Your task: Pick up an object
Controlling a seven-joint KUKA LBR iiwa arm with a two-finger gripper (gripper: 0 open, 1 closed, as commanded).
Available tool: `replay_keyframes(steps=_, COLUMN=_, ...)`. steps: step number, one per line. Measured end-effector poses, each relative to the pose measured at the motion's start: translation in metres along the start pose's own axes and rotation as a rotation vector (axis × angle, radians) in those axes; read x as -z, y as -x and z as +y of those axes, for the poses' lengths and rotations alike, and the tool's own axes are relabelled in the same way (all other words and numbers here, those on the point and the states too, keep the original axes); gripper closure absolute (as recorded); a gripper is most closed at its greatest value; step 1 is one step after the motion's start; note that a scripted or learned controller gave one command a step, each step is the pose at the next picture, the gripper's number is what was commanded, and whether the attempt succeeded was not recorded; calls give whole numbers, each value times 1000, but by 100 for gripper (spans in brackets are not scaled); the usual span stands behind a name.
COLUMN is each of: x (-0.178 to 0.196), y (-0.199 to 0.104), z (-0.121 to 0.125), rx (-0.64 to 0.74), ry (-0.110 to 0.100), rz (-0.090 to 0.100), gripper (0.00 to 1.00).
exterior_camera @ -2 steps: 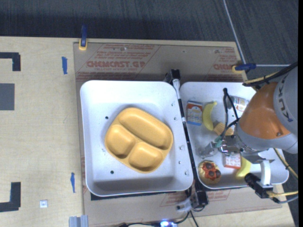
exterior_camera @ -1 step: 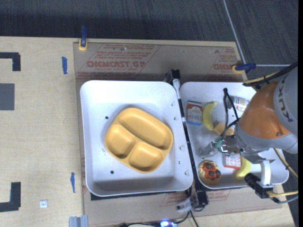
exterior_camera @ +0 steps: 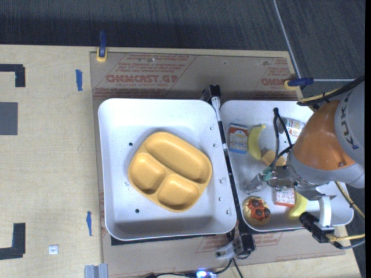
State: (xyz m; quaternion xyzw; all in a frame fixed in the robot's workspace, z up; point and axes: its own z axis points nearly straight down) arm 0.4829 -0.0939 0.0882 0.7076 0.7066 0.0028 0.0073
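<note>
Camera view has my gripper (exterior_camera: 264, 178) low in the right bin (exterior_camera: 342, 216), finger state I can't tell, round orange object (exterior_camera: 257, 209) just below it, toward the near rim.

Two shallow bins of smooth white plastic, left bin (exterior_camera: 116, 155) faintly glossy, right bin (exterior_camera: 339, 213) likewise. Inside the left one, a yellow sectioned tray (exterior_camera: 169, 169), upside down, of smooth, softly shiny moulded plastic. Beneath both, a brown cardboard sheet (exterior_camera: 191, 71), matt, printed in red. Around that, a pale wooden bench top (exterior_camera: 46, 172), matt and even. On the arm, a glossy orange band (exterior_camera: 322, 141) above grey casing.
</note>
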Motion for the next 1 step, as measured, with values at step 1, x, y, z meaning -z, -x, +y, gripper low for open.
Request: replay_keyframes(steps=1, x=0, y=0, z=0, rx=0, ry=0, rz=0, gripper=0)
